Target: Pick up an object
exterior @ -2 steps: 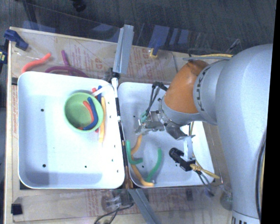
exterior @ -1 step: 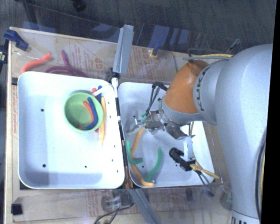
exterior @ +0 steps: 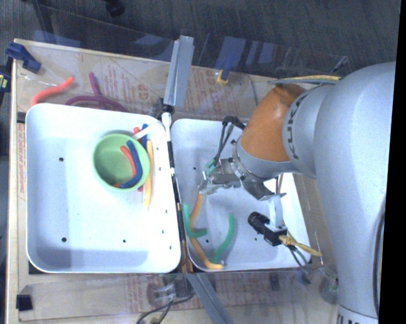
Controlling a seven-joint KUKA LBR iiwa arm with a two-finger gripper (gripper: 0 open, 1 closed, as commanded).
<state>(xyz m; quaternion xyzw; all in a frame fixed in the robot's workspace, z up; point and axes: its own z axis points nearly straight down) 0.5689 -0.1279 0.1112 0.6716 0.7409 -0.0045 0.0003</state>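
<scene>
My gripper hangs low over the upper left part of the right bin, with the grey arm and its orange band just to its right. A small teal piece shows right beside it; whether it is held I cannot tell. Just below the gripper an orange stick lies by the bin's left wall. Beside the stick are a short green piece and a curved green strip. A yellow piece rests at the bin's front edge.
The left bin holds a green bowl with red, orange and blue pieces inside and a yellow stick against it. On the bench behind lie an orange piece and a purple hose.
</scene>
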